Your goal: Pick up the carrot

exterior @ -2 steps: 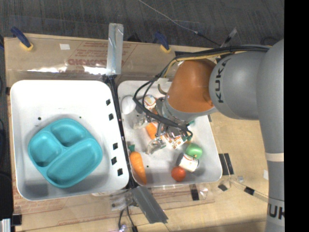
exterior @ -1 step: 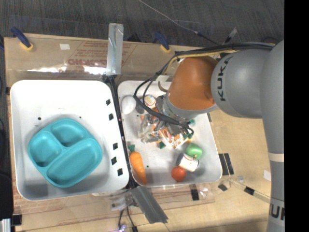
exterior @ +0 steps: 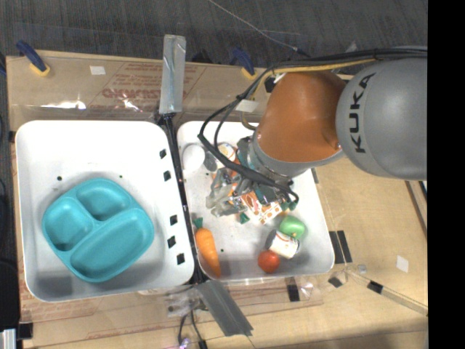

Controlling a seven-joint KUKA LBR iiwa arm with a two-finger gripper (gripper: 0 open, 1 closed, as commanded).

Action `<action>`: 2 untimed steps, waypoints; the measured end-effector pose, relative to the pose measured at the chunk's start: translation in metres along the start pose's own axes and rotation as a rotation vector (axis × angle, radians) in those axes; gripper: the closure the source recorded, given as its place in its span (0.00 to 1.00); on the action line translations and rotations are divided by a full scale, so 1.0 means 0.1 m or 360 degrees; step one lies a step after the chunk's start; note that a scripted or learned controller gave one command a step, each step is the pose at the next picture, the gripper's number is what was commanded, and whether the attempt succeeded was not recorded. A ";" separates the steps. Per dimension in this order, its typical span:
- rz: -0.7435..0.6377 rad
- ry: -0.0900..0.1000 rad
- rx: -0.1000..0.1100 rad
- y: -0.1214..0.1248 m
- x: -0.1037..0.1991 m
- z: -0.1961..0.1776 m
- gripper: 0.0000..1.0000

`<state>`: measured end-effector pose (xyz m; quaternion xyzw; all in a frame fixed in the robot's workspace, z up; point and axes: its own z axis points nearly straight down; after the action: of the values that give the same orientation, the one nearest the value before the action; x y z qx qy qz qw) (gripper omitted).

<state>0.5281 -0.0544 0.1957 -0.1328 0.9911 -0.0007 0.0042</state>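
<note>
Against the right bin's left wall, near corner: the carrot, untouched.
It looks light, stiff and smooth, best gripped across its middle; the wall crowds one side, open floor lies to its right. Whether the gripper is wide or narrow, I cannot tell.

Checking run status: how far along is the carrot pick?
Done: the arm is over the right bin. In hand: nothing visibly gripped; the gripper sits above the middle clutter. Left: the carrot lies untouched by the bin's left wall, so the approach, grasp and lift remain.
</note>
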 end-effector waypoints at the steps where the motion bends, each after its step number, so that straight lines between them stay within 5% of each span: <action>1: -0.0533 0.0004 -0.0003 0.32 -0.10 -0.36 1.00; 2: -0.0796 0.0013 -0.0011 1.14 -0.26 0.05 1.00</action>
<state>0.5230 0.0624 0.1910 -0.3739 0.9275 0.0010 -0.0007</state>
